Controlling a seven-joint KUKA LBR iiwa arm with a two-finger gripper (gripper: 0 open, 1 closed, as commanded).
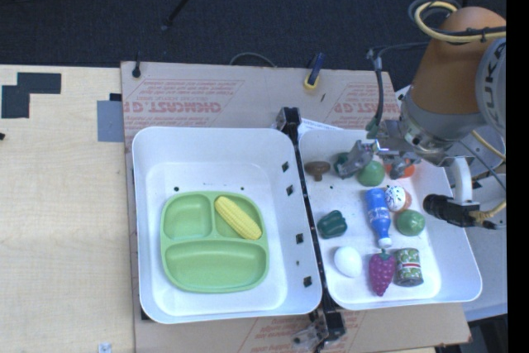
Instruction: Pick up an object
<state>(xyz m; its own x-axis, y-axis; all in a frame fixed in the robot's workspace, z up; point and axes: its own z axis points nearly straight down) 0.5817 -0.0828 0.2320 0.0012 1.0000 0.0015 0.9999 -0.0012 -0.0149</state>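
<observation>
A: What is lying around the gripper (357, 159) right now, going from big to small?

B: Well off to its left, the left bin (157, 178) is holding a green divided tray (215, 252) with a yellow corn cob (238, 217) in one compartment. The gripper itself is hanging over the right bin (463, 277), at the far end. Just below it, toward the camera, a blue bottle (378, 215) is lying on its side, and past that a purple grape bunch (380, 272) and a small can (408, 266). A dark green pepper (331, 223) and a white egg (348, 261) are sitting nearer the divider.

A: And the nearest piece?

B: A round green fruit (371, 173), touching or just beside the fingertips. A brown mushroom-like piece (316, 169) is sitting just to the gripper's left.

A: Is it gripping anything?

B: I cannot tell; the fingers are reading as a grey blur.

A: How would that green fruit handle?

B: It is looking like smooth, hard, light plastic, so probably slippery and prone to rolling. I am judging that a pinch across its widest middle would be safest.
</observation>
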